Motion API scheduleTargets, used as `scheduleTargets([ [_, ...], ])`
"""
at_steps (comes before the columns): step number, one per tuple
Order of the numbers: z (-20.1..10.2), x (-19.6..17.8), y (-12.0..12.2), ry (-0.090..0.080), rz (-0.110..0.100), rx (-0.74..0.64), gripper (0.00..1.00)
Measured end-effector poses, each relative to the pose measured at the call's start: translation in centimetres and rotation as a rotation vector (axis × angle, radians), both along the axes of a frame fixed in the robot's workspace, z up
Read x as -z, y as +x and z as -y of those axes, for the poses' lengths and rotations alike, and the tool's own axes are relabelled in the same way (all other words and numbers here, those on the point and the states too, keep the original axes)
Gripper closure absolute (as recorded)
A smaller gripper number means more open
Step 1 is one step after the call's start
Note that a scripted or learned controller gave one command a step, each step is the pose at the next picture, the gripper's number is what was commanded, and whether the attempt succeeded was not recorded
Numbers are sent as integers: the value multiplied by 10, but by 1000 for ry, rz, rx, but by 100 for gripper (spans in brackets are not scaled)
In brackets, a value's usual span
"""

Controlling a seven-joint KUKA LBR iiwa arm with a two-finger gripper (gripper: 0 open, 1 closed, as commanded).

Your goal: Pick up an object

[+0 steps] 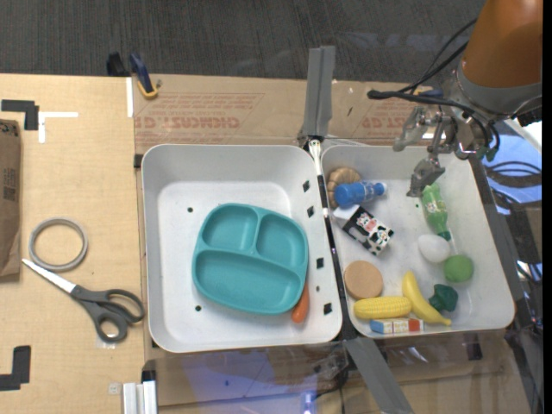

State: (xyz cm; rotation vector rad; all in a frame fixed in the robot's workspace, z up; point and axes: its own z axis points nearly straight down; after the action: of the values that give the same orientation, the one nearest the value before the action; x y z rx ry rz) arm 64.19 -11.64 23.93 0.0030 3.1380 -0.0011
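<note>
My gripper (427,158) hangs over the back of the right bin (493,257), open, with nothing between its fingers. Just below it lies a green packet (435,210). A white egg (434,248), a green ball (459,268), a banana (423,298), a corn cob (382,307) and a tan disc (363,279) lie toward the front of that bin. To the gripper's left are a blue bottle (358,192) and a cow-patterned box (369,229).
The left bin (164,231) holds a teal divided plate (250,259) with an orange carrot (300,307) at its front right corner. Scissors (90,300) and a tape roll (58,243) lie on the bench at the left. Cables hang by the arm at the upper right.
</note>
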Motion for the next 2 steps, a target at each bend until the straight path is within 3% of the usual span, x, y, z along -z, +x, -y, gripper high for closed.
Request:
scheduleTargets([
  [1, 66, 96, -21, 0, -1, 98, 0],
  [2, 85, 147, -19, 1, 0, 209, 0],
])
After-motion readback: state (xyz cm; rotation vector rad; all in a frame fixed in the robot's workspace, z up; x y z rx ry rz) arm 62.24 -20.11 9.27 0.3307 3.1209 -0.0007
